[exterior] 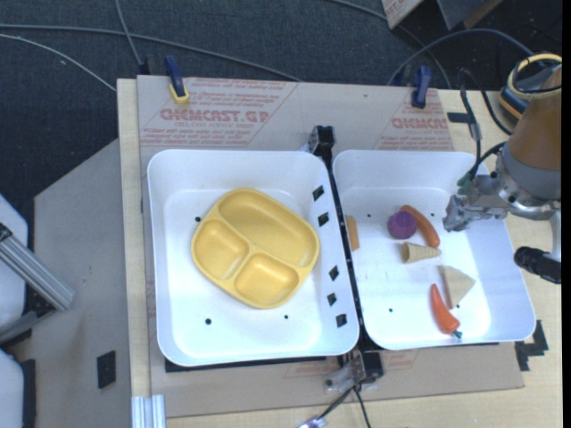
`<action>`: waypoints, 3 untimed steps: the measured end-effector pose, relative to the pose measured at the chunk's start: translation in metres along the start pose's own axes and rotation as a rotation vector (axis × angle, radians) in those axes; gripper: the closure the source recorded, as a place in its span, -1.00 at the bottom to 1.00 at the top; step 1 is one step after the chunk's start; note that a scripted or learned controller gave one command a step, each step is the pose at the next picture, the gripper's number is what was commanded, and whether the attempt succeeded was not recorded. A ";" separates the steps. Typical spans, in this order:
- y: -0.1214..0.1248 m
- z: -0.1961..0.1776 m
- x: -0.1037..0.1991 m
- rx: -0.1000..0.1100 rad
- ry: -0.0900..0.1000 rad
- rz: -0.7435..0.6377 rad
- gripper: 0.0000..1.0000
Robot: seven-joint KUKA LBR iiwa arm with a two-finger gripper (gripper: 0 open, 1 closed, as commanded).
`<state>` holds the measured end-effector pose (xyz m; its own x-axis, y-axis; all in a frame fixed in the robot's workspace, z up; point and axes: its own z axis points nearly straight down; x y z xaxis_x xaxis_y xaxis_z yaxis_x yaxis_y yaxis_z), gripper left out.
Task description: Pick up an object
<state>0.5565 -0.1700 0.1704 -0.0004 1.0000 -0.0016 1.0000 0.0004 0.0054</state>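
The right bin (pixel 500 326) holds several small food toys: a purple ball (pixel 401 226), an orange sausage (pixel 421 225) beside it, a tan cone (pixel 419 253), a tan wedge (pixel 456 284), a carrot (pixel 443 309) and a tan stick (pixel 352 234) by the left wall. My gripper (pixel 457 216) hangs at the bin's right side, just right of the sausage and above the wedge. Nothing shows between its fingers.
The left bin (pixel 169 266) holds a yellow divided plate (pixel 255 247). A black divider with clips (pixel 332 230) runs between the bins. Blue clamps (pixel 176 78) hold the cardboard at the back. Cables lie behind the bench.
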 end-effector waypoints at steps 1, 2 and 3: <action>-0.005 -0.046 0.002 -0.001 0.000 -0.001 1.00; -0.003 -0.100 0.002 -0.001 0.000 -0.001 1.00; 0.011 -0.083 0.058 0.008 0.005 -0.006 1.00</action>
<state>0.5669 -0.1120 0.2530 -0.0063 1.0000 0.0034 1.0000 0.0063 -0.0025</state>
